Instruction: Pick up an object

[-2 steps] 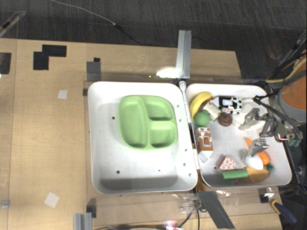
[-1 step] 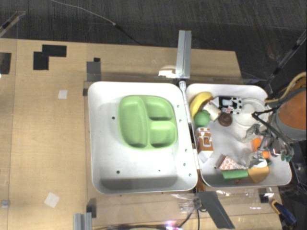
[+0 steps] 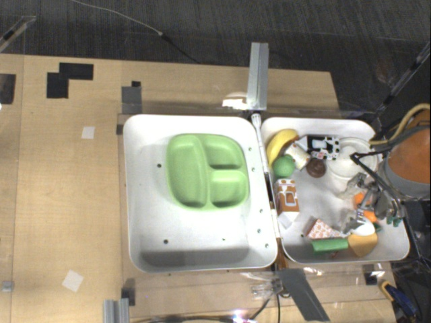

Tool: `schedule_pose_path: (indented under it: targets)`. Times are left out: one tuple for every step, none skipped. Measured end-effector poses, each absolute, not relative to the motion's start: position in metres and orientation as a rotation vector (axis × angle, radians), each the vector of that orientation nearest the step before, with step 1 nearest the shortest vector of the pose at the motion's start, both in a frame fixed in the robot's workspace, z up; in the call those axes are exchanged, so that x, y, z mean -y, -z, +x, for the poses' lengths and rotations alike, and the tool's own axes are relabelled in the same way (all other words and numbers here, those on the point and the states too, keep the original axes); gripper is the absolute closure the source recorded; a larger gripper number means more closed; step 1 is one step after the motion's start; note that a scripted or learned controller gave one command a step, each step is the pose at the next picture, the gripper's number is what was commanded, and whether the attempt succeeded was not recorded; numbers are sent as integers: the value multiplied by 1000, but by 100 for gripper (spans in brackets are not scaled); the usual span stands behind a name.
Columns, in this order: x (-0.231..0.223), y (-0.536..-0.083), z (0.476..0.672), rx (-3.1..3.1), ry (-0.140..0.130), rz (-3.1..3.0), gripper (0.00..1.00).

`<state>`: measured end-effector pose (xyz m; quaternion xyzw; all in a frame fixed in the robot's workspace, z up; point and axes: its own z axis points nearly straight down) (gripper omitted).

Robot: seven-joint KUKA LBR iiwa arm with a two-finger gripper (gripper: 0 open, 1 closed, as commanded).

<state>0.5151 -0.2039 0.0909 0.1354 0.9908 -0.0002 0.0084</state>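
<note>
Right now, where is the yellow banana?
The banana lies in the right bin, in its far left corner, curved over a green ball and close to the wall beside the left bin.

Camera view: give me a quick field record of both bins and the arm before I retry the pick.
left bin: holds a green divided tray
right bin: cluttered; banana and green ball at its far left corner, green block near the front edge
arm: reaches in from the right, over the right bin
gripper: low among the clutter; nothing visibly held
</note>
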Motion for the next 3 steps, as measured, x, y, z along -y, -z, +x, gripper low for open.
schedule_pose_path:
  targets:
    - [191,-91,494,-3043,2,686,0]
    - [166,-91,493,-3013,5,808,0]
    - [127,-92,493,-2997,2,859,0]
